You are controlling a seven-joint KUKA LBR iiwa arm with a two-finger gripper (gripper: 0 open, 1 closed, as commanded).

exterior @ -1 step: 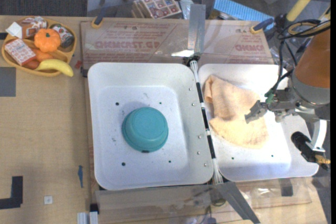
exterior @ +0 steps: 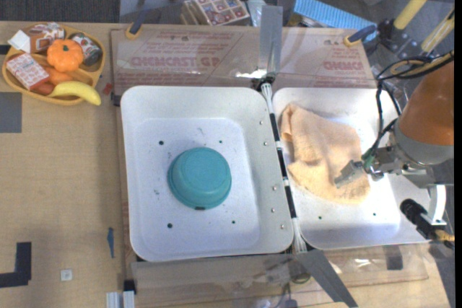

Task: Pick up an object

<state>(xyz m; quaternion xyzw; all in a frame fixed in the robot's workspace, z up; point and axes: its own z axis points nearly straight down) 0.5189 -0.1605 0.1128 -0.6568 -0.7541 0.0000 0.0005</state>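
Gripper — low over the right bin, fingertips at the right edge of the cloth; whether they are spread or closed, or pinch any fabric, cannot be told. Arm — grey, orange band, entering from the right. Cloth — tan, crumpled, lying in the right bin's left half. Left bin — one teal bowl, upside down, near the centre. Bench, far left — dish of toy fruit, with a banana at its near edge.
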